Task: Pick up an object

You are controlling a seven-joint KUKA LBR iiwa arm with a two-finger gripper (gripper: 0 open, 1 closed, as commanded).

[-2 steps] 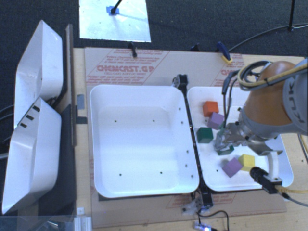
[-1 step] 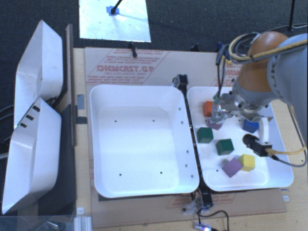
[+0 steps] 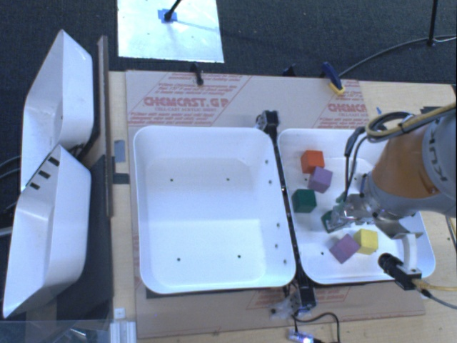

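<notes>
On the bench (image 3: 235,88), seen from the fixed overhead camera, two shallow white bins sit side by side, touching along a dark central divider. The left bin (image 3: 153,148) has a bare white floor marked by small dark dots. The right bin (image 3: 289,145) contains six small blocks.

An orange block (image 3: 311,161) lies toward the far part of the right bin. A light purple block (image 3: 320,179) sits just beside it, nearer the camera. A dark green block (image 3: 303,201) lies near the divider, just below the light purple one. A second purple block (image 3: 344,249) rests toward the near rim, with a yellow block (image 3: 367,241) touching or nearly touching its right side.

The arm (image 3: 410,166) reaches in from the right, its orange band visible above the wrist, with cables looped over it. The gripper (image 3: 337,220) is lowered into the right bin between the dark green block and the purple-yellow pair. A green object (image 3: 330,223) shows at the gripper tip, partly hidden by the metal fingers; whether the fingers are apart, together, or clamped on it cannot be determined.

Beyond the bench, two white containers (image 3: 53,163) stand at the left, and a pale square sheet (image 3: 170,18) lies on the dark floor at the top.
</notes>
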